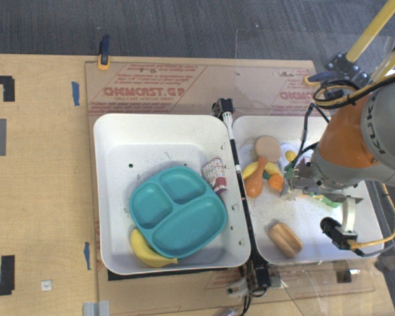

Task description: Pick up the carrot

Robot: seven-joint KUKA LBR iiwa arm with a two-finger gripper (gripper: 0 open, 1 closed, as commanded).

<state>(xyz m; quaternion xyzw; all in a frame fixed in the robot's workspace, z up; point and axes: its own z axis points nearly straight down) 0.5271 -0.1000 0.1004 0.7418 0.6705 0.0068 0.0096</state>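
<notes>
In the frame's right bin (pixel 316 255), the gripper (pixel 291 184), grip state unclear, hovers beside the carrot (pixel 255 183), approach stage; next, closing squarely on it

A small orange carrot (pixel 255 182) is seen lying in the right bin (pixel 316 252), near its left wall. It is laid flat and roughly lengthwise, tilted slightly (the fatter end toward the bottom of the view). Its upper end is overlapped by a yellow piece (pixel 250 171), with a tan, rounded item (pixel 267 147) set just above.
</notes>
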